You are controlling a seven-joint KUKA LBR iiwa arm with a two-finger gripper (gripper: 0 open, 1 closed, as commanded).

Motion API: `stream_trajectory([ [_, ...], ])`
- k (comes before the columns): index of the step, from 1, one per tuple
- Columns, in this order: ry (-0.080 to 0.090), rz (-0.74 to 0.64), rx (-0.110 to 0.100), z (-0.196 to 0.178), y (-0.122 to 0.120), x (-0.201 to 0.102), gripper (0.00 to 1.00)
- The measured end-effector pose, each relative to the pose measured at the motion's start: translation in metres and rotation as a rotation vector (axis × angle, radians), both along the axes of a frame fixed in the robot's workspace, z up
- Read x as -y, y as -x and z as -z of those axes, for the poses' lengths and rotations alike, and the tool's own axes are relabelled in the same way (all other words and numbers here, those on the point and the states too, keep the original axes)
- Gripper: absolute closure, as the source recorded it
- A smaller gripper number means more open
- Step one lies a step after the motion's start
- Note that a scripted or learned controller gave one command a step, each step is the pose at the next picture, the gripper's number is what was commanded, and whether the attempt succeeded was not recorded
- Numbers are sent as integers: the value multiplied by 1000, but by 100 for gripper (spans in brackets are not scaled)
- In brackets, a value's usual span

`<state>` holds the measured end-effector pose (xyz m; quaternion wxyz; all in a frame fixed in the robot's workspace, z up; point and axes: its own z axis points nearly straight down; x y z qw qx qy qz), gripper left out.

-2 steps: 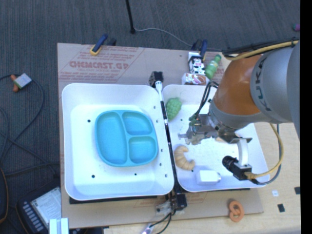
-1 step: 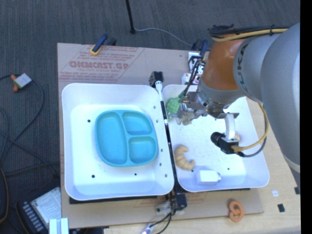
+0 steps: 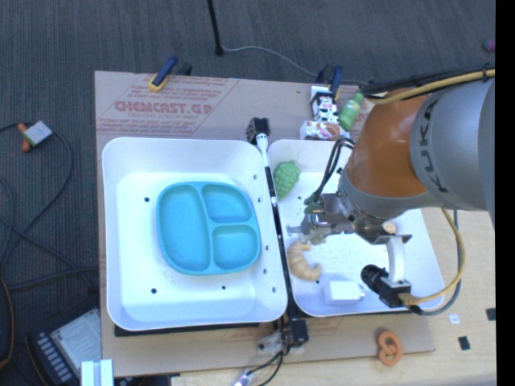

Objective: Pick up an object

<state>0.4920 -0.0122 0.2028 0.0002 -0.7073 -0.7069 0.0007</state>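
Gripper (image 3: 315, 228) low in right bin (image 3: 426, 284), finger state unclear, above curved tan croissant (image 3: 302, 261), bumpy green toy (image 3: 285, 176) near.

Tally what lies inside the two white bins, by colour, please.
Blue: 1, divided plate
Green: 1, bumpy toy
Tan: 1, croissant
White: 1, small block
Total: 4 visible; the arm may hide more.

Robotics lab: KUKA arm (image 3: 426, 151), cables, test bins (image 3: 117, 215).
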Motion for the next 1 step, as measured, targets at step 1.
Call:
stream_trajectory([
  [1, -1, -2, -1, 19, -44, -31, 100],
])
